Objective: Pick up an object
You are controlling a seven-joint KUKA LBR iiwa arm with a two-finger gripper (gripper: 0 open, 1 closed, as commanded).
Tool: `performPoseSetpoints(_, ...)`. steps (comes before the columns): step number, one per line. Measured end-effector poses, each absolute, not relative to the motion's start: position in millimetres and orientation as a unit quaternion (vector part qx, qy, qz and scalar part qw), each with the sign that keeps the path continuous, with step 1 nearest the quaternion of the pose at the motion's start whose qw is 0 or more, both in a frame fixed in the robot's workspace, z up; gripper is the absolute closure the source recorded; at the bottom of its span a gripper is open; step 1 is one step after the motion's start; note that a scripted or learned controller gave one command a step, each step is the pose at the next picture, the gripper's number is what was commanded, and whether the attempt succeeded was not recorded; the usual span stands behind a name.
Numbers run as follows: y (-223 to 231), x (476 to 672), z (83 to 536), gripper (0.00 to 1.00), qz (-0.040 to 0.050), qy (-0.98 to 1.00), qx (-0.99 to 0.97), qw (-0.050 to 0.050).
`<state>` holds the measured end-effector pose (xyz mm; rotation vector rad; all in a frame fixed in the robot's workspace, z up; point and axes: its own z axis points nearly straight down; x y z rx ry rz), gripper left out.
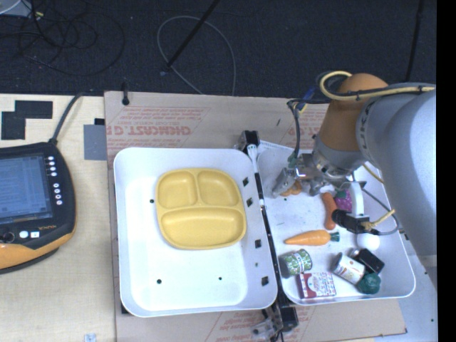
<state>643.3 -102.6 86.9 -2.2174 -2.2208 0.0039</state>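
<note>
My gripper [302, 179] is low in the far left part of the right bin [283, 218], below the orange band [349, 120] of the arm. A small orange-brown piece [288, 188] lies right by its left side; whether they touch I cannot tell. An orange carrot [311, 239] lies in the middle of the bin, a little nearer than the gripper. A second orange piece [328, 208] and a purple item [343, 199] lie just to the gripper's right.
Along the right bin's near side sit a green can [296, 262], a red and white box [315, 285], a small bottle [348, 268], a black block [371, 261] and a green ball [369, 284]. The left bin [185, 280] holds a yellow divided plate [201, 209]. A tablet [28, 198] lies at far left.
</note>
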Motion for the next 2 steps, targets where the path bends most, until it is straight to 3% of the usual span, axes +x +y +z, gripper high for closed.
performPoseSetpoints(1,-119,643.5,87,0.0,0.001,-0.707,-0.707,0.001)
performPoseSetpoints(2,-94,643.3,87,0.0,0.0011,-0.708,-0.707,0.002)
